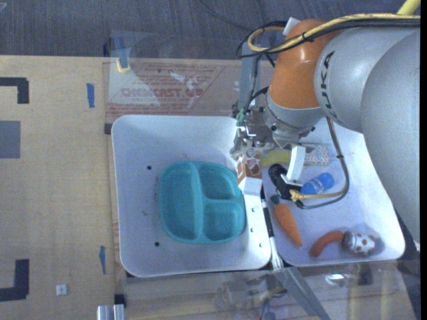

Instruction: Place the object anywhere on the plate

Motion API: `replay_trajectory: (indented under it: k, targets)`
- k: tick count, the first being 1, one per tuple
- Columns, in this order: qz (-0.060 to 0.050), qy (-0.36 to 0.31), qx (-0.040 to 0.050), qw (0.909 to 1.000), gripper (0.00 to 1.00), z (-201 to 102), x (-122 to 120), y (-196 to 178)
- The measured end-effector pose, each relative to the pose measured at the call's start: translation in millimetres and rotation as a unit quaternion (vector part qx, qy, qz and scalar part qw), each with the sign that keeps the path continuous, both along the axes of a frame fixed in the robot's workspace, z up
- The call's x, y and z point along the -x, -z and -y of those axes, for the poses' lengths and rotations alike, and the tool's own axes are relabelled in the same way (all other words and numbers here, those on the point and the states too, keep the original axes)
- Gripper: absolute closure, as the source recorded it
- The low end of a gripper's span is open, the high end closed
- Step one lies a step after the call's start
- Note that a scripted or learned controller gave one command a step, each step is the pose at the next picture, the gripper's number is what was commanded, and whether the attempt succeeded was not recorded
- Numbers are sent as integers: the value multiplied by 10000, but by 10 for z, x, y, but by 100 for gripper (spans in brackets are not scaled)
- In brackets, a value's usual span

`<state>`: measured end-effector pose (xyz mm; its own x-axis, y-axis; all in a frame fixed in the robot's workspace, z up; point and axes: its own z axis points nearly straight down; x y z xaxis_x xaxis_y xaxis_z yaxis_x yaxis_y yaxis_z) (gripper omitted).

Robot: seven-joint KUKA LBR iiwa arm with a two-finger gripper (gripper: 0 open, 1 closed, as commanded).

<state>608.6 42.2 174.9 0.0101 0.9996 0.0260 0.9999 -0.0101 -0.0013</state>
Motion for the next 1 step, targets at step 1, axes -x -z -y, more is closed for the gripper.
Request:
replay_trajectory:
  k: [1]
  targets:
    - [3, 35, 91, 10000, 0, 96, 6, 20]
